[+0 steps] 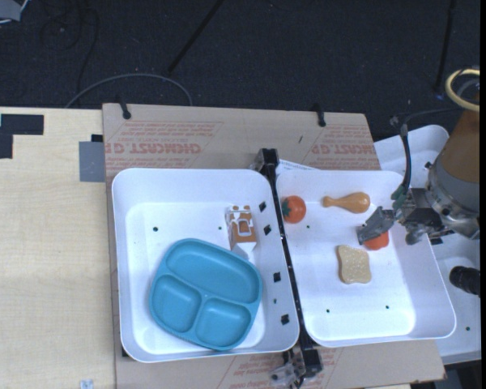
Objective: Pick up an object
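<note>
Over the right bin [421, 318] my tool [378, 227] sits low at its right side, a small red object [377, 241] at its tip, grip I cannot tell, toast slice [355, 265] just below-left, tomato [293, 209], orange drumstick [347, 203], blue divided plate [204, 293] in left bin [134, 217].

Left bin [134, 217]: divided tray [204, 292] at front, small toy [242, 225] behind it. Right bin [425, 318]: tomato [293, 208], drumstick [347, 203], bread slice [355, 265].
</note>
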### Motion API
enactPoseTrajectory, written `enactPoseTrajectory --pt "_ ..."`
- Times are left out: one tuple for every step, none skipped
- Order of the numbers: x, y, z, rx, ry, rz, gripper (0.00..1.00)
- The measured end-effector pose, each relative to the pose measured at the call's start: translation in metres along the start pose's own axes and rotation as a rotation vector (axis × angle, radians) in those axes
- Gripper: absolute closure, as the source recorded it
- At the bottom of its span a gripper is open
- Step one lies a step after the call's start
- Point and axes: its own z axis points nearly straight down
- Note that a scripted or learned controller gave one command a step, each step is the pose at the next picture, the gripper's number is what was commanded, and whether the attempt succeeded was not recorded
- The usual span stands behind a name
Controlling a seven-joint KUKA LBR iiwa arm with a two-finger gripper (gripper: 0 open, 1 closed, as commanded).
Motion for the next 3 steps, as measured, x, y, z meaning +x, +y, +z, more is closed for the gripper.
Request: enactPoseTrajectory --pt "0.0 0.002 -0.006 -0.01 -0.001 -0.002 0.0" --pt "-0.002 0.005 0.039 -0.006 0.0 -0.001 0.0" --pt "-0.006 0.011 0.099 -0.004 0.0 -0.001 0.0"
